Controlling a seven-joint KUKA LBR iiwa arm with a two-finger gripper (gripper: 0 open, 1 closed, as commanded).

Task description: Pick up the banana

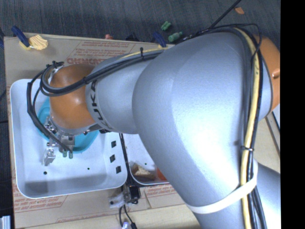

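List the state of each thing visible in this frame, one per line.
Arm: stretched from the right across both bins, covering most of the right one.
Gripper: low inside the left bin, pointing down; nothing seen between its fingers.
Left bin: flat on the bench, upright.
Blue object: in the left bin, mostly hidden under the wrist.
Right bin: only its near-left corner shows, with a brownish item inside.

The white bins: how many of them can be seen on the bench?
2. The left bin lies under the gripper, with something blue in it. Of the right bin a small corner shows below the grey arm, which may hide more.
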